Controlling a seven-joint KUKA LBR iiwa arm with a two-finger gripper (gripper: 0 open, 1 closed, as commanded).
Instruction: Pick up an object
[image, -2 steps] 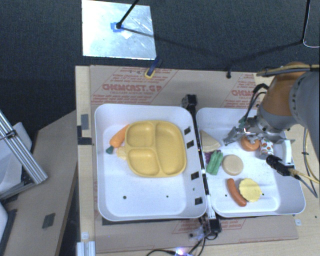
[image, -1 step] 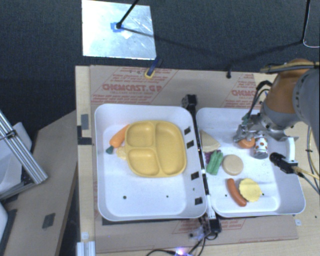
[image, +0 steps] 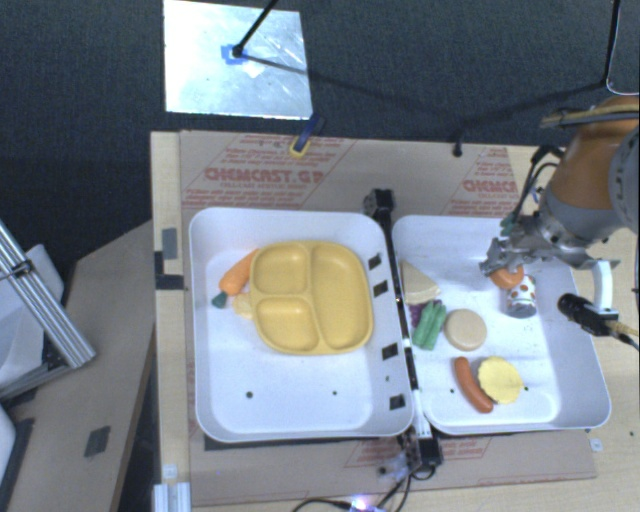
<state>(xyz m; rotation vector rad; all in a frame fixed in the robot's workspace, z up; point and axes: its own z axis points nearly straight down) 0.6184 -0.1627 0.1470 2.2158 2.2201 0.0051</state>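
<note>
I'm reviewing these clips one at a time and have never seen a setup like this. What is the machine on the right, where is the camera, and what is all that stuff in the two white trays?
One fixed camera looks down at a slant on a bench with two shallow white bins. The grey arm with an orange band is a robot arm reaching in from the right; its pincer hangs over the right bin, just above a small orange-and-white object. Nothing is visibly between its fingers, so I would not call anything held. That bin also has toy food: a sandwich wedge, a green vegetable, a tan round piece, a sausage and a yellow disc. The left bin holds a yellow divided plate with a carrot beside it.
</note>
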